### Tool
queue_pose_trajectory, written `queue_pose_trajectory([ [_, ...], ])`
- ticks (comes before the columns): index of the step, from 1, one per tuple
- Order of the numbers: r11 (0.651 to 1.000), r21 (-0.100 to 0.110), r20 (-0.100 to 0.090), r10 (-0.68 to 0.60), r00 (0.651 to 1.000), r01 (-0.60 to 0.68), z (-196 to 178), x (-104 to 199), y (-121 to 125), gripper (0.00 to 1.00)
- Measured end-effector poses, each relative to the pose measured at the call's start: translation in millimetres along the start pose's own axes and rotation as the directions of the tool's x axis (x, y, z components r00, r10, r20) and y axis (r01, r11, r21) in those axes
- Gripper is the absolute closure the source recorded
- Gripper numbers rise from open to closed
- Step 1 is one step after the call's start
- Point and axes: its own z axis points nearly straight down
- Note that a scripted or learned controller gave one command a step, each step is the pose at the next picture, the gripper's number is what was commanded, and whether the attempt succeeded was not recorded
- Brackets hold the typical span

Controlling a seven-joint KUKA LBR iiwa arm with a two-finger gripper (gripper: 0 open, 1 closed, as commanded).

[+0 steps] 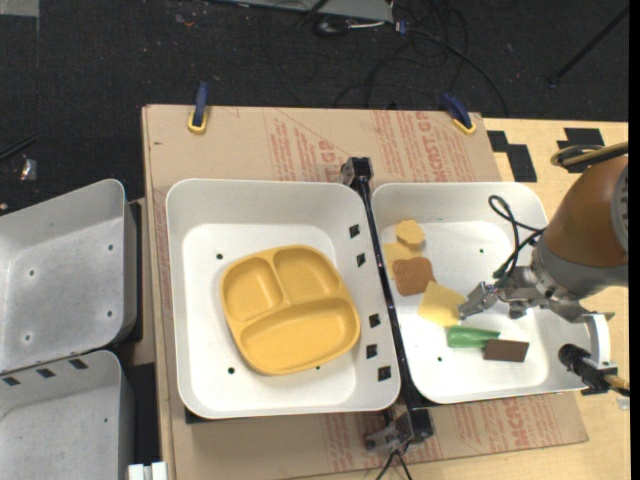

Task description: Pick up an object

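While red mirrored print on the cardboard is staying unreadable, end effector (478,301) hovering lower right, grip state unclear, green object (470,338) lying just below it.

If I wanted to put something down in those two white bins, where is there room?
Left bin: only narrow floor around the yellow divided plate. Right bin: bare floor at the far right; crowded near the divider, where food pieces cluster and the gripper hovers.
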Motion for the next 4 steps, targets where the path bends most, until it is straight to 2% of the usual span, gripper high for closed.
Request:
queue_pose_trajectory([
  [1,1.0,-0.002,0.001,0.0,1.0,0.0,-10.9,-0.1,0.5,1.0],
  [2,1.0,-0.006,0.002,-0.004,1.0,0.004,-57.8,8.2,-1.1,1.0],
  [4,1.0,-0.008,0.003,-0.004,1.0,0.004,-162.7,-2.9,0.9,1.0],
])
